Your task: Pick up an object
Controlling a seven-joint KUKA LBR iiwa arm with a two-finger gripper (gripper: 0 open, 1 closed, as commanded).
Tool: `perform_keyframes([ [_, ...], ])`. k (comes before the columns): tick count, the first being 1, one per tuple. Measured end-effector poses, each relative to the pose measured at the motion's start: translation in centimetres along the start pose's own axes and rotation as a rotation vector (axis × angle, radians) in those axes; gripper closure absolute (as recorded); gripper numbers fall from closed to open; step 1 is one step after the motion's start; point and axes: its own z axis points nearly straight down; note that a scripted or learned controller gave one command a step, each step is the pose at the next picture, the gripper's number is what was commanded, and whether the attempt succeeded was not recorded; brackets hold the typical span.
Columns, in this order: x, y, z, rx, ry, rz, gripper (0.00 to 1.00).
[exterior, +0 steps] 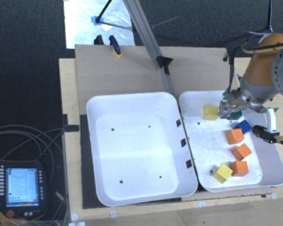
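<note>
Your tool [229, 110] sits low in the right bin [199, 145], just right of the far yellow block [210, 113]; can't tell if it's spread or pressed together.

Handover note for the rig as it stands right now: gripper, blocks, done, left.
Gripper: low in the right bin, beside the upper yellow block; its grip can't be judged from this view.
Blocks, all in the right bin: blue block, three orange blocks, lower yellow block.
Left bin: white.
Done: arm is down among the blocks.
Left: nothing visibly held; grasp and lift one block.
</note>
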Motion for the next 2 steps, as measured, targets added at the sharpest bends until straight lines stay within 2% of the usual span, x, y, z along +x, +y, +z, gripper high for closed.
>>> perform_keyframes([
  [1, -0.3, 1.2, -5.2, -0.002, 0.0, 0.0, 1.0],
  [2, -0.6, 0.4, -10.4, -0.001, 0.0, 0.002, 1.0],
])
